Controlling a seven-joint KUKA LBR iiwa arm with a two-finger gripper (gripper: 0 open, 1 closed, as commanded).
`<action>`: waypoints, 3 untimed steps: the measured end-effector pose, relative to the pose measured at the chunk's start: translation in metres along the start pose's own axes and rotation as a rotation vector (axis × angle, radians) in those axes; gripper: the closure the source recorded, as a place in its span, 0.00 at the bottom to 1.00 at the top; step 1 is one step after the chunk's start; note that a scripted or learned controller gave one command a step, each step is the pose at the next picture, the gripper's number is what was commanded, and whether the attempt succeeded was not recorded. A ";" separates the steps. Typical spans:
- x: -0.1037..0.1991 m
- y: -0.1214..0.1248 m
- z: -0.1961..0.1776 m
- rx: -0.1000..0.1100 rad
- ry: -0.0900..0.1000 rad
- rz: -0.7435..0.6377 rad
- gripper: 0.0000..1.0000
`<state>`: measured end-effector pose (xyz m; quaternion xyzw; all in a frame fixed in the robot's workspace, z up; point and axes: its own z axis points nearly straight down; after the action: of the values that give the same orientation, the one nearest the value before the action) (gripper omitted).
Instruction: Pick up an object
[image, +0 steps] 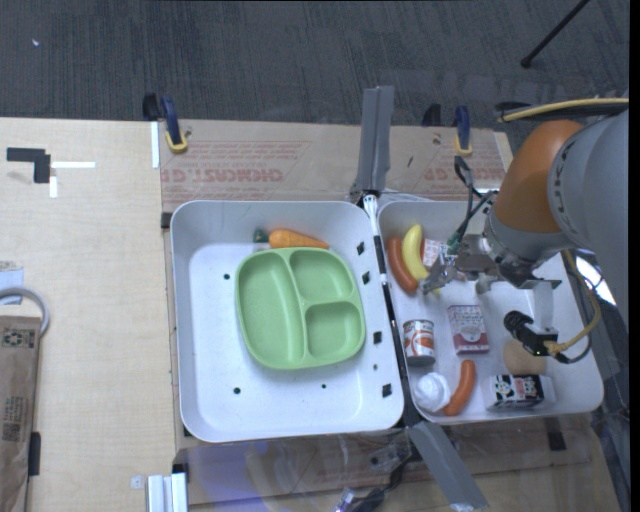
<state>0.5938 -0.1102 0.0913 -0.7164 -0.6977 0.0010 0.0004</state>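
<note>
My gripper (458, 282) hangs over the upper middle of the right bin (590, 395), its two fingers spread apart with nothing between them. Just left of it lie a yellow banana (413, 250) and a red sausage (400, 267). A red-and-white packet (468, 330) lies right below the gripper. A small can (419, 340) stands left of the packet. Lower down sit a white round object (432, 390), a second sausage (461, 386), a black-and-white carton (517, 390) and a tan lump (523, 357).
The left bin (205, 380) holds a green divided plate (300, 305) and a carrot (296, 239) by its far wall. The arm's grey body and orange band (535, 180) cover the right bin's upper right. A cable with a black plug (522, 326) hangs there.
</note>
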 end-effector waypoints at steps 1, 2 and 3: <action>0.045 0.021 -0.100 -0.001 -0.001 0.196 0.00; -0.002 -0.020 0.000 0.001 0.000 -0.002 0.00; -0.025 -0.065 0.000 0.001 0.001 0.115 0.00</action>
<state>0.5286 -0.1332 0.0911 -0.7554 -0.6553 0.0011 0.0012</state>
